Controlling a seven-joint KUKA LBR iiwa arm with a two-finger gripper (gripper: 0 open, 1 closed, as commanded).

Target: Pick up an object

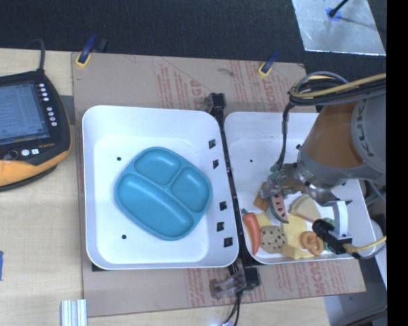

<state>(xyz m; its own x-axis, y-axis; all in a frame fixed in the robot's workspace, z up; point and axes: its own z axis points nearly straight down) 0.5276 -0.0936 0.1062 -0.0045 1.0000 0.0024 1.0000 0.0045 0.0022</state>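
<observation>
Nothing lifted yet, as far as visible; pick judged in progress, grasp unconfirmed. Two shallow white plastic bins: left bin (pixel 98 182) with one blue three-compartment plastic plate (pixel 163 192), right bin (pixel 248 138) with a pile of toy food. Grey two-finger gripper (pixel 285 182) down over pile, beside red watermelon slice (pixel 279 208). Cannot tell grip state. Also counted: one orange-red carrot-shaped piece (pixel 251 229), one round brown cookie (pixel 272 238), one small pretzel (pixel 311 243). Lift left to do.

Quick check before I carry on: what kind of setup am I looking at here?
Likely a robotics lab bench for grasping trials: two white bins clamped to cardboard, a teach pendant alongside, and toy food heaped beneath the arm.
</observation>
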